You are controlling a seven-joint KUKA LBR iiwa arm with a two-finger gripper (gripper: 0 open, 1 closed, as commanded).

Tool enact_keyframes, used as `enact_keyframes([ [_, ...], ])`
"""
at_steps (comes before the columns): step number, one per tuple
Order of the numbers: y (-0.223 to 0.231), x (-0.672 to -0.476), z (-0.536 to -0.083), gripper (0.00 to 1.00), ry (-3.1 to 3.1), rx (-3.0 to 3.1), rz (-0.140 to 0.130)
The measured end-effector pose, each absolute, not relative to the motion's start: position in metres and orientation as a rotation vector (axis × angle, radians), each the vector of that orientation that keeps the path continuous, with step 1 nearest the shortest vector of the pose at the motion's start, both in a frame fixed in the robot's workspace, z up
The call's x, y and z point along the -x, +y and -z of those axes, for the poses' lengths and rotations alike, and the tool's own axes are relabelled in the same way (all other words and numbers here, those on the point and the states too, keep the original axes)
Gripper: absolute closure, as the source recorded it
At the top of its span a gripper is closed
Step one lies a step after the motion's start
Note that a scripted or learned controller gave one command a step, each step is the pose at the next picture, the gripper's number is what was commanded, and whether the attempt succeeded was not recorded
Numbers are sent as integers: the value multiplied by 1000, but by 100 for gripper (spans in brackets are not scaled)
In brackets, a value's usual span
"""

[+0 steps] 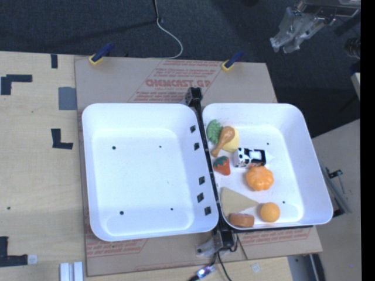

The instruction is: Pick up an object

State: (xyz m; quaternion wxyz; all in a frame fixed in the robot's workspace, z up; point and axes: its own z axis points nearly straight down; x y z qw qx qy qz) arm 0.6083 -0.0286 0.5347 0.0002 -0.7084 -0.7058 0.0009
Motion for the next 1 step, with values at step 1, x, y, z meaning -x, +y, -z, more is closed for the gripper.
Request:
enact_keyframes([
  [1, -81, -589, -535, 100, -2217, 2226, -2],
])
